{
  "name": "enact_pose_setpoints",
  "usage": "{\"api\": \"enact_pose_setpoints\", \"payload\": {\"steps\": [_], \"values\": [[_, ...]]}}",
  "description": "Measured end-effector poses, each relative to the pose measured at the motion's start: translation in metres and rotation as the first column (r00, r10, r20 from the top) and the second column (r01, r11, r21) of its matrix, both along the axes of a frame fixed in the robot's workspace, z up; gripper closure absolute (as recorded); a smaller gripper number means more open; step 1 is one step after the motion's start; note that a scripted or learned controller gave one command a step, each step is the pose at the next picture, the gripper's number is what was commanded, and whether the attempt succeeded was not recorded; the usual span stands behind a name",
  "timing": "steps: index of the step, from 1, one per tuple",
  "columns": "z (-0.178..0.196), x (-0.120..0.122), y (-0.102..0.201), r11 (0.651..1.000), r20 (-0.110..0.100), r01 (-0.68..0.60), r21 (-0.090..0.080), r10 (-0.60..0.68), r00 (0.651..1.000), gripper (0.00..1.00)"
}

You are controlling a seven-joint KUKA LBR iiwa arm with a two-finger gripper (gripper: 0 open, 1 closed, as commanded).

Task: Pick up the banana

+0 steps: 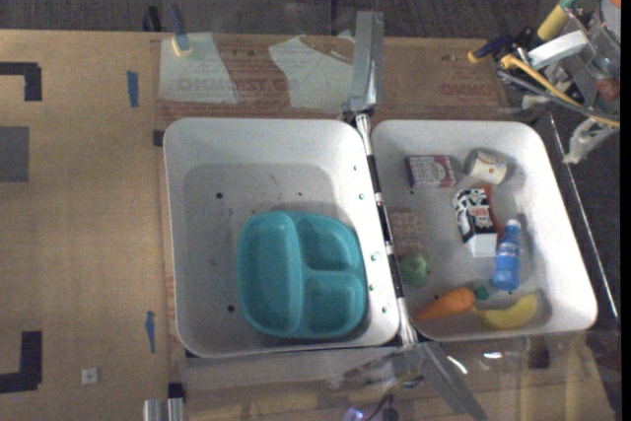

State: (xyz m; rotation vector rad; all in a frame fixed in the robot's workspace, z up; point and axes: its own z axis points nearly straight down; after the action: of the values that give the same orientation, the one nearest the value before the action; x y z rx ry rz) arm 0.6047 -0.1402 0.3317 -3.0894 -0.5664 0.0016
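At five o'clock in the right bin (567, 212), the banana (511, 312) is lying against the near wall, just beside the carrot (446, 303) and the blue bottle (507, 256). Up at two o'clock, the arm (582, 35) is hanging outside the bin; whether its gripper is gaping or closed I cannot tell. The approach step seems not yet begun: next comes a descent toward five o'clock.

Bench (79, 242) of bare brown board, two white bins sat on it touching, left bin (197, 153), right bin (562, 242), blue tape strips (132, 89) stuck near its left
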Motion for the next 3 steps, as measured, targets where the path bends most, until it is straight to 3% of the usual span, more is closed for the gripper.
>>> {"api": "enact_pose_setpoints", "payload": {"steps": [1,2,3], "values": [[-0.215,-0.118,0.005,1.0,-0.002,-0.029,0.002,0.029,1.0,0.0],[-0.119,-0.042,0.04,0.993,-0.001,0.121,0.0,-0.121,0.993,0.0],[-0.219,-0.1,0.03,0.986,-0.004,0.164,0.002,-0.164,0.986,0.0]]}}
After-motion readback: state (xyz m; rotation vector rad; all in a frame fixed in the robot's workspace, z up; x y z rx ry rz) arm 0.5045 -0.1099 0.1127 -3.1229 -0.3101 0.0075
